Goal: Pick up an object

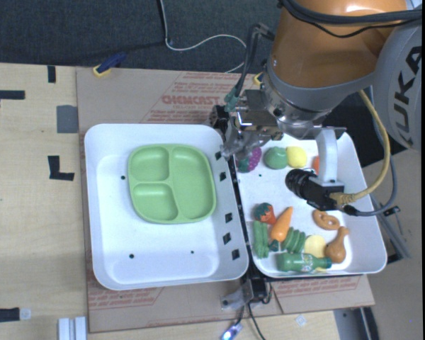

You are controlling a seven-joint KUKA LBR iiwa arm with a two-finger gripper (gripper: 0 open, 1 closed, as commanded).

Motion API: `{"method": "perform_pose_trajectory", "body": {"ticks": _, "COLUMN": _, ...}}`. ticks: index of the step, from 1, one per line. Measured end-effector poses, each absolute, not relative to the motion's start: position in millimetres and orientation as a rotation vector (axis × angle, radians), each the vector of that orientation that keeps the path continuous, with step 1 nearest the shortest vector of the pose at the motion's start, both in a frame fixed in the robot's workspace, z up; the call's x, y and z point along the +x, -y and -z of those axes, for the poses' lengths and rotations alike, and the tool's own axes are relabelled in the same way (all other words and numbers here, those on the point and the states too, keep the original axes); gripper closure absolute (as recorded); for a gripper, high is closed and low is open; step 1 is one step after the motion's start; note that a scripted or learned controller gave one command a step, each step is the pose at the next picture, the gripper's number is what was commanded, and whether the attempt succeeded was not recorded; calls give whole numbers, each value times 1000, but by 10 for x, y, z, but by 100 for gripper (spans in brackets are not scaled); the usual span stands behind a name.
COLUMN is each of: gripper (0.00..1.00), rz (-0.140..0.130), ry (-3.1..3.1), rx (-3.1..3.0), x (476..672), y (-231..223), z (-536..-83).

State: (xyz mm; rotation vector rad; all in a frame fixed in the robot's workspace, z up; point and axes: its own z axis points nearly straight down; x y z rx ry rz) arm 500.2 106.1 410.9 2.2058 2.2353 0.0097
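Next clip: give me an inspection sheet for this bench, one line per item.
Surface: cardboard sheet on a wooden bench, two white bins side by side.
Job's things: toy food in the right bin: carrot, purple grapes, lemon, pretzel, green vegetables.
Clutter: green divided plate in the left bin.
Gripper: gripper low at the right bin's top-left corner, beside the grapes.
Cables: white cable behind the bench; yellowish hose on the arm.
Surroundings: dark carpet, black tape marks.

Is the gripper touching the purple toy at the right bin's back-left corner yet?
Cannot tell. In the camera view the gripper overlaps the purple toy from above, and the slant hides whether there is contact or a gap between them.
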Motion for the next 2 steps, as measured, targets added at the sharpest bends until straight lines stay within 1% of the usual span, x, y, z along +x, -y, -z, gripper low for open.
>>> {"method": "perform_pose_trajectory", "body": {"ticks": 1, "gripper": 100, "rz": 8, "ry": -2222, "rx": 2224, "x": 4825, "y": -816, "z": -3792}}
{"method": "perform_pose_trajectory", "body": {"ticks": 2, "gripper": 100, "rz": -11, "ry": -2224, "rx": 2213, "x": 4840, "y": -1073, "z": -4734}}
